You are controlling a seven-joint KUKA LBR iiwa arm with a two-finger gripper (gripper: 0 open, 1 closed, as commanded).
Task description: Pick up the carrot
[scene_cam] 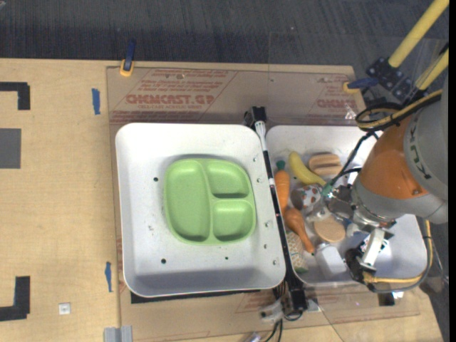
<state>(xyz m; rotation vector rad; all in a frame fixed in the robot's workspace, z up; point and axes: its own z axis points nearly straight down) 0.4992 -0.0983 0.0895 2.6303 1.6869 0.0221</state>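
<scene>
Along the left wall of the right bin (406,262) lies an orange carrot (283,189), lengthwise with a green stub at its far end. Just nearer the front, a second orange carrot-like piece (299,228) lies at a slant. My gripper (335,204) hangs low over the middle of this bin, below the orange wrist band, a short way right of both orange pieces. It is above a tan round item (329,231). I see nothing orange at the gripper's tip.
A yellow banana (305,169) and a brown bun (325,164) lie at the back of the right bin. A green divided plate (210,199) sits in the left bin (142,262). The arm's body and cables cover the right bin's right side.
</scene>
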